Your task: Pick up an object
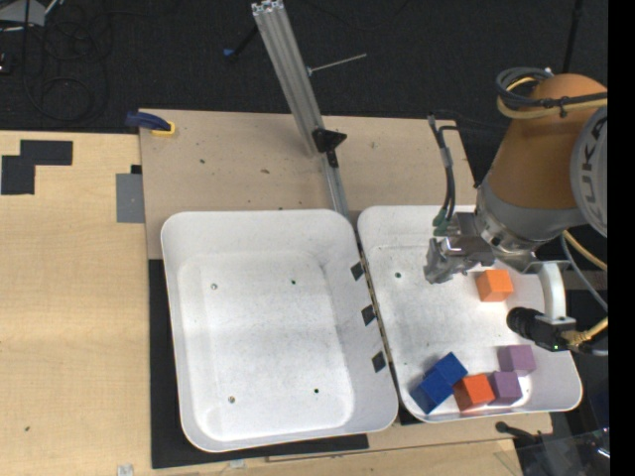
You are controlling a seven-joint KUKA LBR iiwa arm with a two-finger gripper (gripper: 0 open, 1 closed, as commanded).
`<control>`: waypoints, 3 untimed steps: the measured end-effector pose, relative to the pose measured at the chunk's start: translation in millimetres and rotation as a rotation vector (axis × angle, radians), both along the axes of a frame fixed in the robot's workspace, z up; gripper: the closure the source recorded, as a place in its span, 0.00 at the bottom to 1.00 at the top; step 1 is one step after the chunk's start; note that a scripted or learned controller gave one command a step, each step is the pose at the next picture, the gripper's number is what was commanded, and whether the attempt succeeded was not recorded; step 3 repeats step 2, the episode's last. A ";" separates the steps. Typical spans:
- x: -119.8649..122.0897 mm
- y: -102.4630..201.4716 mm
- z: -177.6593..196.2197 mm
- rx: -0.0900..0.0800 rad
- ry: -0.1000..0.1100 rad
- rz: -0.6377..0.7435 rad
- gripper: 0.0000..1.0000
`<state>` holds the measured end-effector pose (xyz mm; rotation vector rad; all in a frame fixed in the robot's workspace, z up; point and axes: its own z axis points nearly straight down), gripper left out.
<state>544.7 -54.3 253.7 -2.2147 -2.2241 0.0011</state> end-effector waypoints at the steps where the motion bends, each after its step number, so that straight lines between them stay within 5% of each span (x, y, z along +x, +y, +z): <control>1: 9.9 57.9 -1.3 0.000 0.000 0.001 1.00; 2: 21.8 108.5 -17.2 -0.001 0.001 0.000 1.00; 3: 21.8 108.5 -17.2 -0.001 0.001 0.000 1.00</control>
